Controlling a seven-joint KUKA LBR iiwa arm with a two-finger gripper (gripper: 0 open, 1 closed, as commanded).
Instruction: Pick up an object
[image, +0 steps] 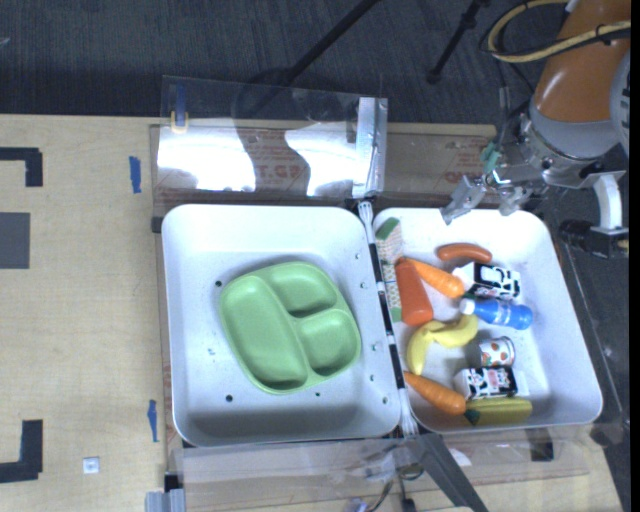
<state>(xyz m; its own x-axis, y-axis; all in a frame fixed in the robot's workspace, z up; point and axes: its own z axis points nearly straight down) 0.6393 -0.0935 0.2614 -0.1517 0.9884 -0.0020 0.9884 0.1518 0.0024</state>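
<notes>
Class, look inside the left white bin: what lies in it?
One green divided tray lies inside the left bin. Whatever lies beneath the tray is covered, so it cannot be seen.

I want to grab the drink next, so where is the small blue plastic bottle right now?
The small blue plastic bottle lies on its side in the right white bin, just below the black-and-white carton and right of the yellow banana.

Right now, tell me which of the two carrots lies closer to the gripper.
The upper carrot, below the sausage and nearer the gripper. The other carrot lies at the bin's near edge, beside the banana.
</notes>
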